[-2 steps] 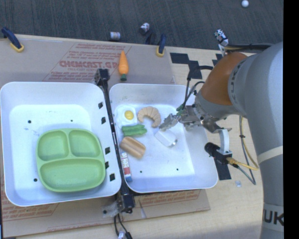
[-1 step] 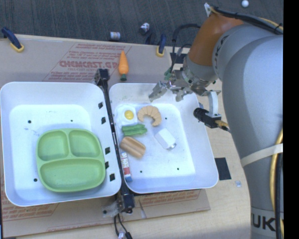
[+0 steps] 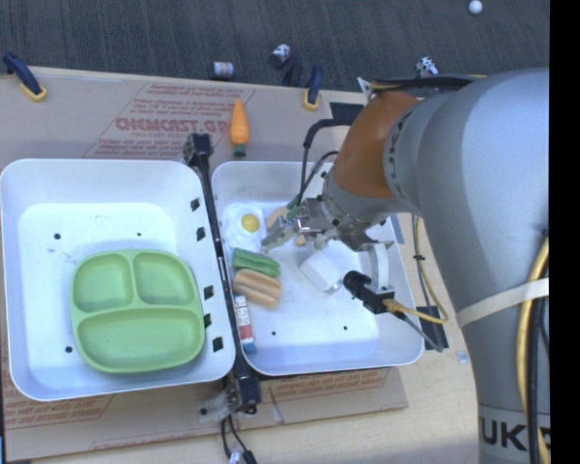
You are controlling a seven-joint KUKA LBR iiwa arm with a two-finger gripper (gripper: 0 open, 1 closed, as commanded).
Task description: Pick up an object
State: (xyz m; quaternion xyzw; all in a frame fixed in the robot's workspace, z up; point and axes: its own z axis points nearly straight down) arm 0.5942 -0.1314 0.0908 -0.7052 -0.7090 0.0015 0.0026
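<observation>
Pincer [image 3: 295,224] sits low in the right bin [image 3: 309,332], toward its far edge. We cannot tell whether it is spread or pressed together, and we see nothing pinched.

- Nearest things: fried egg [image 3: 246,223] just beside it, toward the wall next to the left bin [image 3: 19,191]; white block [image 3: 321,271] just beside it, toward the near edge.
- By that same wall: green pod [image 3: 255,262] and hot-dog bun [image 3: 258,285], touching, long axes slanting across the bin.
- A tube [image 3: 243,322] lies lengthwise against the wall, near the near corner.
- Left bin holds a green divided plate [image 3: 137,309].
- Carrot [image 3: 238,124] lies on the bench, beyond the bins' far edges.

We judge the egg the shortest reach.
</observation>
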